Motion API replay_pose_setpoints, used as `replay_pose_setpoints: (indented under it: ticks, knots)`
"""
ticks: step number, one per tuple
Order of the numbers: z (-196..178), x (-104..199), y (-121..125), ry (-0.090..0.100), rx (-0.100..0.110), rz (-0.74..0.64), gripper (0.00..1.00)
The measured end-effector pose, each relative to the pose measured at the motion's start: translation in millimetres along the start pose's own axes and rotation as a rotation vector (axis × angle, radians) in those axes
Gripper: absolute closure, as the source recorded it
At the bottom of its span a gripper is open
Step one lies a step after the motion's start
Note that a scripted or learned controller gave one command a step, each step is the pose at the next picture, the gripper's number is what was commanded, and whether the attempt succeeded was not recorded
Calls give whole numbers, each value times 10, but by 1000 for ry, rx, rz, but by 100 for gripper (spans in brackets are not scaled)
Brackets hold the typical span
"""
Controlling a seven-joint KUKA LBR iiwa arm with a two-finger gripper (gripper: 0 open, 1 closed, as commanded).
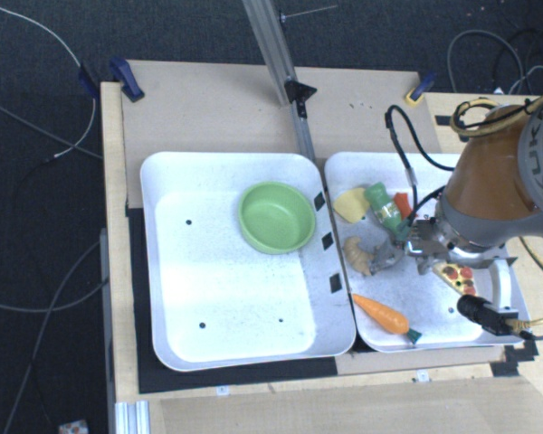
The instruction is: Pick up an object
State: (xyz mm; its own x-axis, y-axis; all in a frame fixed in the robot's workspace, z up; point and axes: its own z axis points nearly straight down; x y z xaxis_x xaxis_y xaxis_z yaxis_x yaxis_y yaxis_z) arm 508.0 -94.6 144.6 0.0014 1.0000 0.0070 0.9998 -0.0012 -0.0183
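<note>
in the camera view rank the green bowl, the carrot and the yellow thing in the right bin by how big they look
1. green bowl, clearly the largest
2. carrot
3. yellow object

The last two look close: the carrot is longer but thinner, the yellow object shorter and rounder, so their order is unsure.

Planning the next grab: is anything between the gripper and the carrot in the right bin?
Nothing visible does. The gripper sits by the tan toy; the carrot lies nearer the camera, with bare right bin floor between them.

Right bin: a carrot [381,314] lying flat near the front, a yellow piece [349,205], a green bottle [383,206] tilted (beside it) — a tan lump [360,256] between.
</note>
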Motion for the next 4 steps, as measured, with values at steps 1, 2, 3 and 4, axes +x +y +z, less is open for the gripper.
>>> replay_pose_setpoints:
  ticks: [1,2,3,4]
  knots:
    - [541,8,-15,0,-1,0,0]
    - [379,13,8,0,-12,1,100]
    - [-269,2,-29,-6,-25,-2,100]
    - [-823,-17,78,-5,-25,-2,100]
